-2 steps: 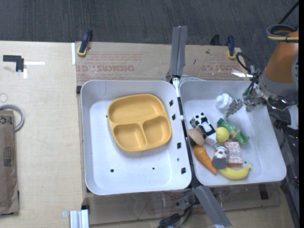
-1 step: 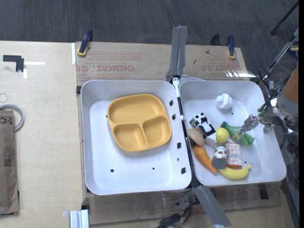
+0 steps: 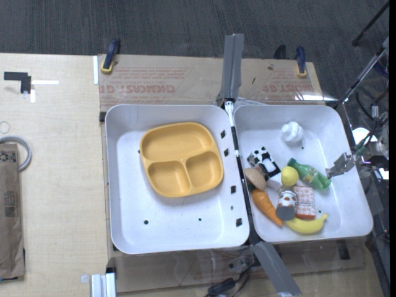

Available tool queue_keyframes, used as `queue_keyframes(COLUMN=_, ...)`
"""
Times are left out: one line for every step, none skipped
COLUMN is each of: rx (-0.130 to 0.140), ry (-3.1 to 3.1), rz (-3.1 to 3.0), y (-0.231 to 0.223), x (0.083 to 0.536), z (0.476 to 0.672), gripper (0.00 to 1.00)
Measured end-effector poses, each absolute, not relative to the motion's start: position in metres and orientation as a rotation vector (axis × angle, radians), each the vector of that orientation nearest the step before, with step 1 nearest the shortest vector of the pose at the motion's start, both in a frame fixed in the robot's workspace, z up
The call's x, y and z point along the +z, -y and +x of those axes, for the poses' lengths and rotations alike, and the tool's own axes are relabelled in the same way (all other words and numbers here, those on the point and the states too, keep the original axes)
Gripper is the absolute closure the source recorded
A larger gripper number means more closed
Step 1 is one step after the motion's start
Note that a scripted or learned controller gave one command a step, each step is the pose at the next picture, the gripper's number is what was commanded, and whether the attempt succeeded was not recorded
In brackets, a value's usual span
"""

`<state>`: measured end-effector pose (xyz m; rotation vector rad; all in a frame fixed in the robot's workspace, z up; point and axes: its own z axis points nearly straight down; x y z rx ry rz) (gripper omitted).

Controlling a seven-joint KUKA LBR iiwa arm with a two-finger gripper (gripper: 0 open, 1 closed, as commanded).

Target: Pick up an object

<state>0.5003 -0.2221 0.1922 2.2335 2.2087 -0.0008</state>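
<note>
White bin [image 3: 346,138]: green bottle [image 3: 309,174] just beside claw [image 3: 341,164].

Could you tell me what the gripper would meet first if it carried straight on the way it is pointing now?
The gripper points leftward into the right bin. The green bottle probably comes first, though depth is unclear.

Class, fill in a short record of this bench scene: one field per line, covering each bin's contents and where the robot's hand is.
left bin: one yellow divided plate
right bin: carrot, banana, lemon, green bottle, white ball, black-and-white toy, small carton
hand: at the right bin's right edge, beside the green bottle
held object: none seen
cardboard sheet: behind the bins, clamped
</note>
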Motion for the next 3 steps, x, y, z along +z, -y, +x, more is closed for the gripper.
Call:
queue_keyframes(rx=0.013, ry=-2.023, rz=2.410, y=0.206, x=0.093, z=0.536, gripper=0.00)
queue_keyframes(rx=-0.004, ry=-1.598, rz=2.709, y=0.175, x=0.128, z=0.487, gripper=0.00)
queue_keyframes(rx=-0.006, ry=-1.311, rz=2.858, y=0.127, x=0.090, z=0.477, gripper=0.00)
